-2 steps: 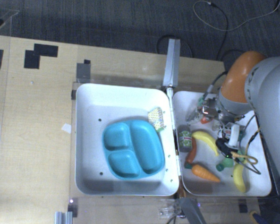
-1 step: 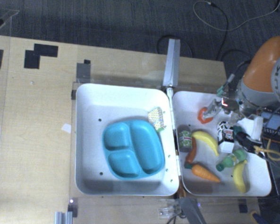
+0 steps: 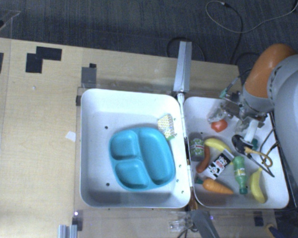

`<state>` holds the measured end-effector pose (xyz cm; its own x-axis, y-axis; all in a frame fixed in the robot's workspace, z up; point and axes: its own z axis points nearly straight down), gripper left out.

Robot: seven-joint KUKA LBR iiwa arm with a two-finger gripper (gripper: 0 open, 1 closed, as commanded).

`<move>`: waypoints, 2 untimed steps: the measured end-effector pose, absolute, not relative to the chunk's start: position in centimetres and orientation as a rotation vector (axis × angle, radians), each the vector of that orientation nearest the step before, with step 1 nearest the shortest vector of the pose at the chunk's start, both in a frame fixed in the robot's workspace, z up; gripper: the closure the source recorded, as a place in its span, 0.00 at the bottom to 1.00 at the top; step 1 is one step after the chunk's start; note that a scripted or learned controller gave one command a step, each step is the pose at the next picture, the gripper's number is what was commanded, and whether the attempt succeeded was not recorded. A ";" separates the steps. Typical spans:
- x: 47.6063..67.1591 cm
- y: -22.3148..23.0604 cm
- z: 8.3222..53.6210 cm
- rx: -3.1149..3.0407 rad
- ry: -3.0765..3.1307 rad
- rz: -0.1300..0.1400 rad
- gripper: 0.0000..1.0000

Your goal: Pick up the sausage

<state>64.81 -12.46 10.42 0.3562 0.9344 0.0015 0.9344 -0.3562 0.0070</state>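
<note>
The sausage (image 3: 205, 159) is a short reddish-brown link lying at a slant in the right bin (image 3: 280, 198), near its left wall. It rests between a dark green can (image 3: 196, 146) and a black-and-white carton (image 3: 218, 165), under the end of a yellow banana (image 3: 218, 144). My gripper (image 3: 223, 115) hangs over the bin's far part, up and to the right of the sausage and well apart from it. A small red tomato (image 3: 219, 126) sits right under the gripper's tip.
The right bin also holds a carrot (image 3: 218, 187), a green bottle (image 3: 240, 174), a second banana (image 3: 258, 185) and a black spoon (image 3: 240, 143). In the left bin (image 3: 95, 138) lie a blue divided plate (image 3: 141, 158) and a small yellow patterned item (image 3: 166, 124).
</note>
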 end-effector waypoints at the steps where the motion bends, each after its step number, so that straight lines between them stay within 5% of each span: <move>1: 67.0 -11.6 8.9 2.578 1.792 0.001 0.00; 2: 67.0 -11.6 8.8 2.578 1.792 0.001 0.00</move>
